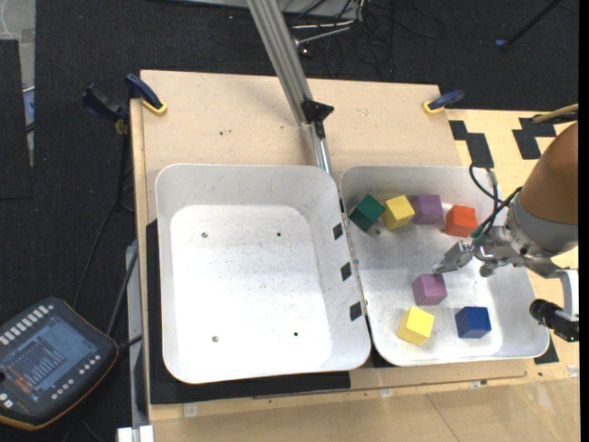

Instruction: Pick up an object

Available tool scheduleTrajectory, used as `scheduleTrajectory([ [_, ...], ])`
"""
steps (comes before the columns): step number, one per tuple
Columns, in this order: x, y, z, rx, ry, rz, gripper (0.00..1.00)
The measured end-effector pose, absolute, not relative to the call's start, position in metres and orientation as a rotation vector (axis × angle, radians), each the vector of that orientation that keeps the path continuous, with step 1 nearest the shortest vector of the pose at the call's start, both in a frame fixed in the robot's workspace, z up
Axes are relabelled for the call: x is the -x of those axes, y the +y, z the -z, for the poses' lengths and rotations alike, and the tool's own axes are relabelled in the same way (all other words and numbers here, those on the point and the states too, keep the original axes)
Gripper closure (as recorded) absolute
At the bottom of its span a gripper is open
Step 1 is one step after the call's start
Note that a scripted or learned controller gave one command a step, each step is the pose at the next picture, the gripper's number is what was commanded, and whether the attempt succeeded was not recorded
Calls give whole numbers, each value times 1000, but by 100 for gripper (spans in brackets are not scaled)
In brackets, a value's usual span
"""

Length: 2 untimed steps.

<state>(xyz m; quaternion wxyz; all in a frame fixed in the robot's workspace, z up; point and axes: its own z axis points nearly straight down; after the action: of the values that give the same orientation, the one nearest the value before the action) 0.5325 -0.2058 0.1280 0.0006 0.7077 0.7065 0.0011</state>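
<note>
purple cube (pixel 429 289) in the right bin (pixel 515 343), just below my gripper (pixel 454 258), looks light, stiff and smooth-sided, so i'd pinch two opposite flat faces; whether my gripper is open i cannot tell.

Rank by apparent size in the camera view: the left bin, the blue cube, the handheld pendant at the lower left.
1. The left bin, by far the largest.
2. The pendant, partly cut off by the picture's edge.
3. The blue cube, the smallest.
The pendant lies nearer the camera, so its true size against the cube is less sure.
</note>
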Motion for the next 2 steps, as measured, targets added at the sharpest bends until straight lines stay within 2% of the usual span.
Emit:
scheduleTrajectory([
  [1,-533,-206,-113,-2219,2221,-1,0],
  [2,-533,-206,-122,-2219,2220,-2,100],
])
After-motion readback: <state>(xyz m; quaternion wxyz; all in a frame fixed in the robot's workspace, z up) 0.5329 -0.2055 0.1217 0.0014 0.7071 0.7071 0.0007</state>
